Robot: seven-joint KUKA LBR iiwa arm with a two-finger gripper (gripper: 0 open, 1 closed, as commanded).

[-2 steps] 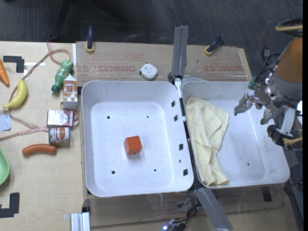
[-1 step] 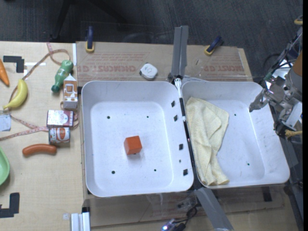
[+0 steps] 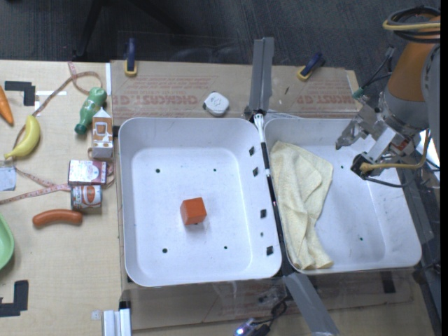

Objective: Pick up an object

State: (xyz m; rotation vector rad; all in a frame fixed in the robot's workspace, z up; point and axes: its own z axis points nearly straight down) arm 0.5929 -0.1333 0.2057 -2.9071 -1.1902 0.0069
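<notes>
- The arm (image 3: 409, 68) reaches in from the right and hangs over the far right corner of the right bin (image 3: 392, 254), its orange band showing above the wrist.
- The gripper (image 3: 364, 145) sits at the end of the wrist, above the bin's upper right area, with cables looping beside it; whether the fingers are open or closed cannot be told from this slant, and nothing is seen between them.
- The likeliest thing to pick is the orange block (image 3: 193, 211), which lies alone near the middle of the left bin (image 3: 140, 257), well apart from the gripper and on the other side of the divider between the bins.
- The other candidate is the yellow towel (image 3: 302, 208), crumpled along the left wall of the right bin (nearer to the gripper, though not touching it).
- As far as the task goes, nothing looks done: no object is lifted, and both the block and the towel rest on their bin floors.
- What is left is, by judgement, the whole sequence: travel over a chosen object, descend, close on it, and raise it clear.
- On the counter (image 3: 56, 271) to the left of the bins lie a banana (image 3: 25, 138), a green bottle (image 3: 91, 108), a small carton (image 3: 102, 135), a can (image 3: 87, 197) and a sausage (image 3: 57, 218), all outside the bins and far from the arm.
</notes>
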